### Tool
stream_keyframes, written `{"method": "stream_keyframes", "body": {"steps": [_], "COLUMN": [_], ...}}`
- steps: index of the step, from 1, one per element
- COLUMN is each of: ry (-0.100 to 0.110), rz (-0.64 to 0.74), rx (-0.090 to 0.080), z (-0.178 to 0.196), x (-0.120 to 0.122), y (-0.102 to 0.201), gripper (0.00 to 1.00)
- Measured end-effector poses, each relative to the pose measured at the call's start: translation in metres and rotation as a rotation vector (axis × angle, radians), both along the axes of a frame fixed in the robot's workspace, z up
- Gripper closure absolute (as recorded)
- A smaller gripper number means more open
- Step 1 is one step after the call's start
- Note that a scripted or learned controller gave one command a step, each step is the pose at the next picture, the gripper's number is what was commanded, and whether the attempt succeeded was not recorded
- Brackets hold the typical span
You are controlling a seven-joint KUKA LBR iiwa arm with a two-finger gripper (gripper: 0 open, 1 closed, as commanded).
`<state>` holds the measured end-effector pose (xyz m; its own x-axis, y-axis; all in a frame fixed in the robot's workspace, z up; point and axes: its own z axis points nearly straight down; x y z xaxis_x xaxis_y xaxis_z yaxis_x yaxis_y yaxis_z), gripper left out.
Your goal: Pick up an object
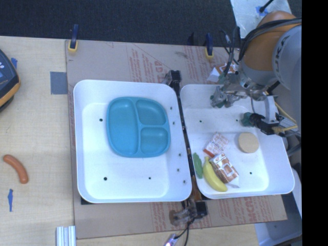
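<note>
The pincer (224, 97) was seen over the far part of the right bin (277, 188), its opening could not be told, and the banana (212, 176) lay well apart, near the front edge.

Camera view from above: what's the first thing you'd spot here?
Probably the big blue divided plate, alone in the left white bin. Next, the yellow banana among small packets near the front of the right bin. The grey-and-orange arm hangs over that bin's far corner.
</note>
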<state>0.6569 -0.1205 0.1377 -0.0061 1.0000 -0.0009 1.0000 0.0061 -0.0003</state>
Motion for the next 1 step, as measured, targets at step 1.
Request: {"method": "stream_keyframes", "body": {"steps": [1], "ry": [0.001], "rz": [-0.001], "rx": [0.001], "z": [0.0552], "x": [-0.0001], "y": [0.0380], "gripper": [1.00]}}
